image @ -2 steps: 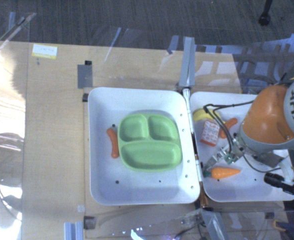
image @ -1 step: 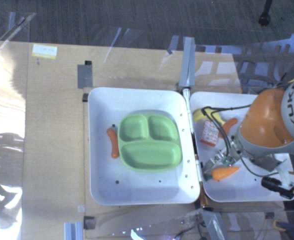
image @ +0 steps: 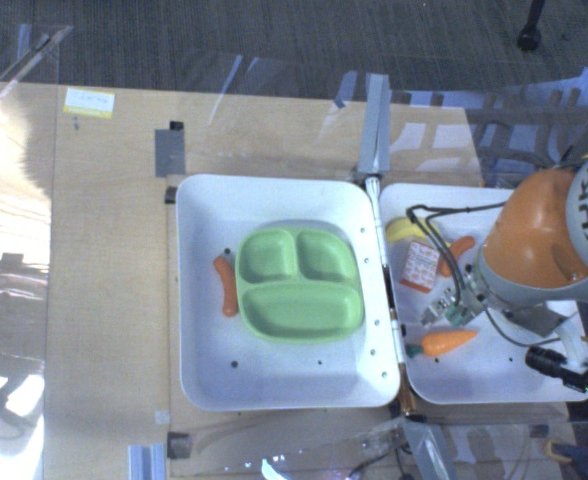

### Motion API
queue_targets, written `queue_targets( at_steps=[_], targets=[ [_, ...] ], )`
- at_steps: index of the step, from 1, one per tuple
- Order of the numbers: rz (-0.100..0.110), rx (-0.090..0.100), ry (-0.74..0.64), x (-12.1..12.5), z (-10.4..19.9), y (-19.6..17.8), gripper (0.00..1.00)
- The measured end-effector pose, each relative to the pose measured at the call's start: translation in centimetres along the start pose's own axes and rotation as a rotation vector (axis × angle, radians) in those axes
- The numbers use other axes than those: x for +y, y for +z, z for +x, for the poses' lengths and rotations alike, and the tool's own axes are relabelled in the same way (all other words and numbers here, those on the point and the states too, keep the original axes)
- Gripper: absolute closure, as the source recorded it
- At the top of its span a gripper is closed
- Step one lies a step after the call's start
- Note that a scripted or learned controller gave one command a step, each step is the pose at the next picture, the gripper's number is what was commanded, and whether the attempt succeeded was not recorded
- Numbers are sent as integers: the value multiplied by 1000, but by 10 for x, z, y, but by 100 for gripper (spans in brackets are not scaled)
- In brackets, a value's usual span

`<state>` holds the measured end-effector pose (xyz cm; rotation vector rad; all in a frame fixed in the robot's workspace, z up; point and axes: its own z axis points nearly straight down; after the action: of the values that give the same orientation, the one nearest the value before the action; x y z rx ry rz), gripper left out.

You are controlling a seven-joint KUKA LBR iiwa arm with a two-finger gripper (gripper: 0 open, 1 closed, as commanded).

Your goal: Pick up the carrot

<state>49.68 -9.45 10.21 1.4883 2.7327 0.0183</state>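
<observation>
A carrot [image: 448, 343] lies free at 6 o'clock in the right bin [image: 494, 393], not yet lifted; the gripper [image: 452, 306] hovers just above it at 12 o'clock, its grip impossible to tell. The pick remains undone. Farther at 9 o'clock, a green tray [image: 299, 283] fills the left bin [image: 274, 388]. "KU" shows on the arm [image: 584, 223].
</observation>
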Motion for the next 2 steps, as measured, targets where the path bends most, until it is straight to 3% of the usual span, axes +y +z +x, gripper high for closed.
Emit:
queue_targets(
  at_steps=[1, 2],
  targets=[
    [14, 9, 480, -24, -27, 12, 100],
    [13, 0, 793, -11, -8, 12, 100]
  ],
)
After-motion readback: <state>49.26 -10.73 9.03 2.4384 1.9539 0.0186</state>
